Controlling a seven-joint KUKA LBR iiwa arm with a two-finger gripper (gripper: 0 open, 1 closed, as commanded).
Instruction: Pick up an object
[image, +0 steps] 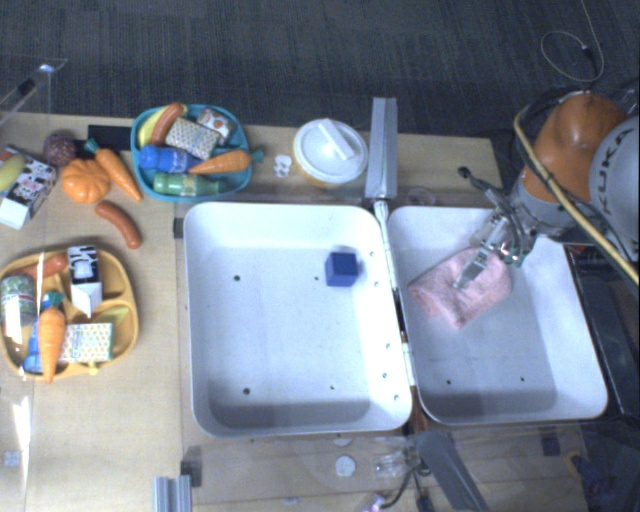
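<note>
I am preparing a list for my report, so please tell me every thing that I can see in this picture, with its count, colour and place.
small blue cube: one, blue, upper right part of the left white bin.
crumpled pink cloth: one, pink, upper left part of the right white bin.
round white lid: one, white, behind the bins.
blue bowl of toy food: one, blue, back left of the bench.
yellow tray of toy food: one, yellow, left edge.
loose toy vegetables: several, mostly orange, between bowl and tray.
grey robot arm: one, grey and orange, right side.
claw: one, metallic, over the pink cloth.
</note>
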